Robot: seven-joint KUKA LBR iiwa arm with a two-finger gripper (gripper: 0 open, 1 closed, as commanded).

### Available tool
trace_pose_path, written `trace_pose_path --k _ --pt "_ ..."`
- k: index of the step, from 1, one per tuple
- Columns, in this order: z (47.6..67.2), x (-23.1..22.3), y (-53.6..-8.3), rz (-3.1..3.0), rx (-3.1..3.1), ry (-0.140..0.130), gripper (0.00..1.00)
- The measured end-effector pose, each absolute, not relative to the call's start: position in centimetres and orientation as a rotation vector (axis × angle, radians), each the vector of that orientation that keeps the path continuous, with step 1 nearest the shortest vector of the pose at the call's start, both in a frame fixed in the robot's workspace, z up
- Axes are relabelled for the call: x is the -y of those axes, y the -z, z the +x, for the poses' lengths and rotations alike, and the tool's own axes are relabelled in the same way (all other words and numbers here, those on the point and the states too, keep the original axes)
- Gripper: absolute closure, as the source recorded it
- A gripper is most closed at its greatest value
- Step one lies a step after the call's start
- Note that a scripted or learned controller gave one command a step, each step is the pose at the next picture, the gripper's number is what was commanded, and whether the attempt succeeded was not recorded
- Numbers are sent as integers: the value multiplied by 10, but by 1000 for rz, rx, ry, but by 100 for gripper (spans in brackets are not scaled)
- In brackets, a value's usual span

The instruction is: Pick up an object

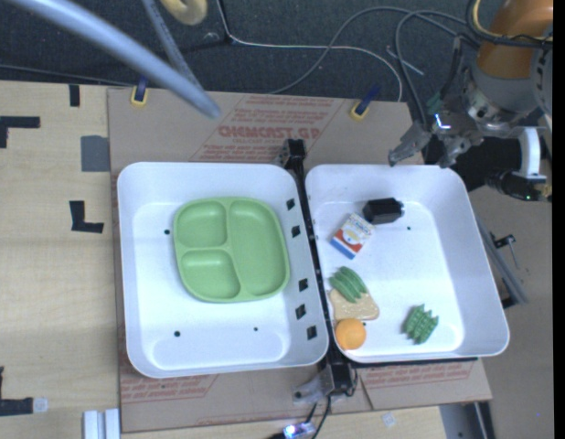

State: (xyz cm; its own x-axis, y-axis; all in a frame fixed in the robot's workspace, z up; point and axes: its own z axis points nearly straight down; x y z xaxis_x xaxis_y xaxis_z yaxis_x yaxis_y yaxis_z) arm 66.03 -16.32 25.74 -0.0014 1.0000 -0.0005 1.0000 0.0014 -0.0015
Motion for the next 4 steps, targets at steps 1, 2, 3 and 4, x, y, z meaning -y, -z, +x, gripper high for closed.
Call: trace_pose_path --k 1,2,3,4 --pt "659 169 -212 -2219 2220 -7 0" --pt "666 172 -152 -2218 2222 -6 0" --pt "658 179 -100 -2218 2221 -7 0" --pt "659 178 -113 -2219 2225 -5 100"
